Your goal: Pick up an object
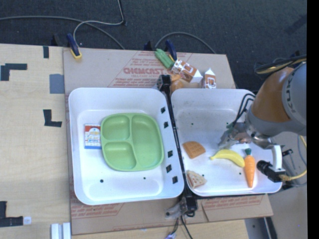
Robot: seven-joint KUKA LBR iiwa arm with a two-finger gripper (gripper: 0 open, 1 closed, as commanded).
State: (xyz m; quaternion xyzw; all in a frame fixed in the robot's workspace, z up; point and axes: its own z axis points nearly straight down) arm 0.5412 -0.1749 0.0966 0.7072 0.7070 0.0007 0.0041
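**Sam:** Dark carpet [209, 14] lies behind the surface [30, 133], and we see two white bins side by side on brown cardboard [124, 66]. What do we see in the left bin [79, 103]?

**Mia:** We see a green plate [132, 141] with three parts. A little card [92, 136] sits just beside it, on its left.

**Sam:** And in the right bin [199, 101]?

**Mia:** We see a yellow banana [228, 157] and an orange carrot [249, 171] touching it on the right. A cracker [193, 149] lies left of the banana. A slice of bread [195, 179] sits near the front edge.

**Sam:** Where is the gripper [230, 137]?

**Mia:** It is low in the right bin, just above the banana, close to it. The grey arm [279, 108] comes in from the right.

**Sam:** Is it holding something?

**Mia:** We cannot tell. It is too small and blurry for us.
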